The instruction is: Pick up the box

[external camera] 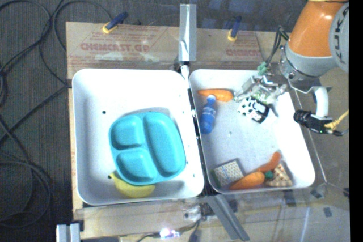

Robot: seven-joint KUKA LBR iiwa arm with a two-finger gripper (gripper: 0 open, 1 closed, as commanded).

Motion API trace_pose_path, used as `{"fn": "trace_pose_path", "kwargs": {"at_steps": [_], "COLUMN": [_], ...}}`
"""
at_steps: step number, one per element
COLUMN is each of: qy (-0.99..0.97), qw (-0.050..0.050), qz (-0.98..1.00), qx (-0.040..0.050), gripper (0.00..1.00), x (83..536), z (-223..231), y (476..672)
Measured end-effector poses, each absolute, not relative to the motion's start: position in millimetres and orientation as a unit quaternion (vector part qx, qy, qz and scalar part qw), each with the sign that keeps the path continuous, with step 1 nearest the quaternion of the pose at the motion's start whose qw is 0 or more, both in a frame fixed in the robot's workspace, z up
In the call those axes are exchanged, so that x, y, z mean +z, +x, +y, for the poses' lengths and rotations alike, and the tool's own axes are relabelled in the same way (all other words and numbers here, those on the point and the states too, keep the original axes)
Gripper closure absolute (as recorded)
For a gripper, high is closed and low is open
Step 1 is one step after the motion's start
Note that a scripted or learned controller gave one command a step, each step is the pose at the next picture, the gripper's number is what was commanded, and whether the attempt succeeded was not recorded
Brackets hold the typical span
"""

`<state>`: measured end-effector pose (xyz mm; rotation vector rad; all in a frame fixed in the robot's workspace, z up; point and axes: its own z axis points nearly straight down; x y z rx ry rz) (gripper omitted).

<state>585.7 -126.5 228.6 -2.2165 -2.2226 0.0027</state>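
We are seeing even, fairly bright overhead light falling on both white bins [85, 122], whose floors are reading nearly blown out, with a faint bluish cast. Soft shadows are gathering under the blue tray [148, 147] along its upper edge and inside the bin walls, so the light is looking diffuse. A small glare spot is glowing at the bottom edge near the bench front. The dark carpet [34, 20] is staying dim and grainy. We are noticing overall softness and compression blur, and fine detail around the gripper [258, 100] is smearing.
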Motion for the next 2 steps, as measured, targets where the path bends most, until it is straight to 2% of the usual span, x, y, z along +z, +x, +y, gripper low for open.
{"fn": "trace_pose_path", "kwargs": {"at_steps": [1,2], "qy": [-0.646,-0.659], "qw": [0.002,-0.005], "qz": [-0.763,-0.753], "qx": [0.0008,-0.0042], "gripper": [0.0,0.0], "x": [113.0,89.6], "z": [-99.5,-110.4], "y": [534.3,492.5]}}
